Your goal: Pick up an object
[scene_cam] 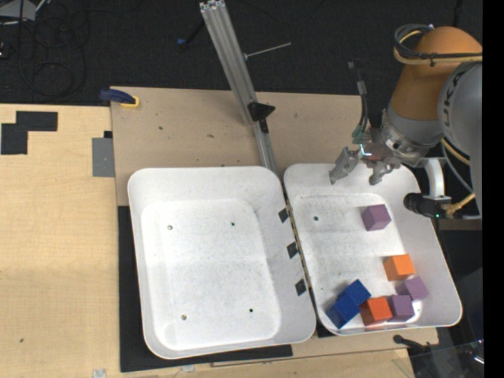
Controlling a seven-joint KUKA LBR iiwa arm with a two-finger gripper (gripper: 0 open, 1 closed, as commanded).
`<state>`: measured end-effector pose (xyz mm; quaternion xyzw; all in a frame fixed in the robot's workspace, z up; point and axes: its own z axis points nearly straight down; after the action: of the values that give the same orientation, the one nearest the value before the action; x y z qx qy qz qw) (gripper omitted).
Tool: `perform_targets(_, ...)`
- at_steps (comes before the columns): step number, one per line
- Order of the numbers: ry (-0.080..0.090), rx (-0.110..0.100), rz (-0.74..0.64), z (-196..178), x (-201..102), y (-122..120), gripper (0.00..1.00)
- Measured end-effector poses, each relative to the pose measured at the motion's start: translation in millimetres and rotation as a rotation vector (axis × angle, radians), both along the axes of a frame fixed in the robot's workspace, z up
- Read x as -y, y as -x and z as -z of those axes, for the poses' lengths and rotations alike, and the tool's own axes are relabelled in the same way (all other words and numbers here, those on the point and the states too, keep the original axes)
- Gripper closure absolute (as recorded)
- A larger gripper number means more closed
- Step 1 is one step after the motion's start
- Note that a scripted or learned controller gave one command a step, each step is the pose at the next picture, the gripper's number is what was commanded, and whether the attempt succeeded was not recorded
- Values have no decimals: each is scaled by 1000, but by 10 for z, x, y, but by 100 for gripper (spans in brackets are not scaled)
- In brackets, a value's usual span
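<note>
Six blocks lie below your pincer (358,169), which hangs spread and empty over the right bin's (327,181) far rim; nearest is the purple cube (376,216), just below-right.

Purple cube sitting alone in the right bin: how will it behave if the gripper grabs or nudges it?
The purple cube looks like a rigid block with flat faces, so it probably slides rather than rolls. It seems small and likely light, so a nudge from the gripper may skid it across the right bin's smooth floor. It lies turned against the bin's edges, so a misaligned pinch could twist it.
</note>
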<state>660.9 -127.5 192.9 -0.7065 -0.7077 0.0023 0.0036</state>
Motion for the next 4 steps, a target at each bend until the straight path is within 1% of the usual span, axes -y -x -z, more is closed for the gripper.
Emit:
perform_targets(1,2,5,-3,-34,-3,-12,0)
perform_targets(2,1,0,0,463,-31,92,0)
perform_targets(3,1,-1,1,1009,-45,110,0)
perform_targets(4,1,4,3,872,-38,95,100)
